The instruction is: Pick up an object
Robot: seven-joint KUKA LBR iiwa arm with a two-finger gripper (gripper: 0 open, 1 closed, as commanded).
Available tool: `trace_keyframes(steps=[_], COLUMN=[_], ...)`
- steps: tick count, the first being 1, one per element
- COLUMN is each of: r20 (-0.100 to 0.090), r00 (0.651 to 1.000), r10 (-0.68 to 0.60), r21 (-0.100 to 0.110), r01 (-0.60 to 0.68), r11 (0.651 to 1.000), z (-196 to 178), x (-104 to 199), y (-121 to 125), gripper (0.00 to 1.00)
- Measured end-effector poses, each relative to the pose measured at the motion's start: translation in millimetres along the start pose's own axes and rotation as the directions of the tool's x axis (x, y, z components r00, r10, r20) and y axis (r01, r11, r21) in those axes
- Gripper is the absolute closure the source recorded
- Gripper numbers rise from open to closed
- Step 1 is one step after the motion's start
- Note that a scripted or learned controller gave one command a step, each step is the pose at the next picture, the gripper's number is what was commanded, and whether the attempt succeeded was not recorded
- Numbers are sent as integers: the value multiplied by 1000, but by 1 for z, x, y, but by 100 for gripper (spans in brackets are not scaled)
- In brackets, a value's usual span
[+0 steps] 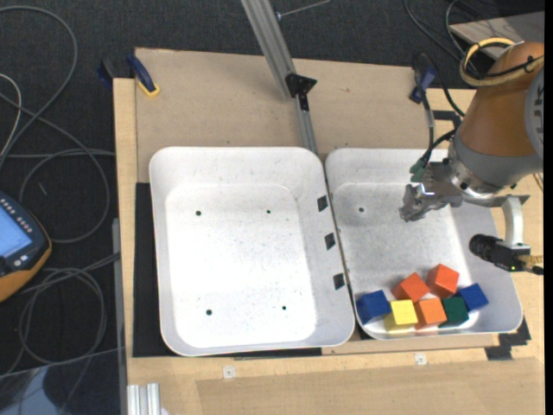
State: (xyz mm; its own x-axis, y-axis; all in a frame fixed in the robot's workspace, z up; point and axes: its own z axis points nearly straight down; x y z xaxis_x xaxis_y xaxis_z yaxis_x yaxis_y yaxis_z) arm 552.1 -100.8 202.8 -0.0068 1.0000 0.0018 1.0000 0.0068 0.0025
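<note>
The gripper (418, 204) hangs over the middle of the right bin (371, 232), above bare floor, with nothing visibly between its fingers; whether the jaws are parted or closed I cannot tell from this slant. The candidates for pick-up sit well apart from it, huddled in the bin's near right corner: a blue block (373, 305) at the cluster's left end, a yellow block (403, 313) beside it, orange blocks (429, 296) packed around the centre, and a green block (455, 309) close to the near rim. The blue one looks the easiest target (its left side stands free). A good approach would centre over it, descend straight, and straddle its free faces rather than wedge between neighbours.
</note>
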Motion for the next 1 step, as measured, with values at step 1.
trace_keyframes(steps=[1], r20=[-1], r00=[1000], r10=[-1], r21=[-1], r01=[1], r11=[1000], z=[-18], x=[55], y=[5], gripper=[100])
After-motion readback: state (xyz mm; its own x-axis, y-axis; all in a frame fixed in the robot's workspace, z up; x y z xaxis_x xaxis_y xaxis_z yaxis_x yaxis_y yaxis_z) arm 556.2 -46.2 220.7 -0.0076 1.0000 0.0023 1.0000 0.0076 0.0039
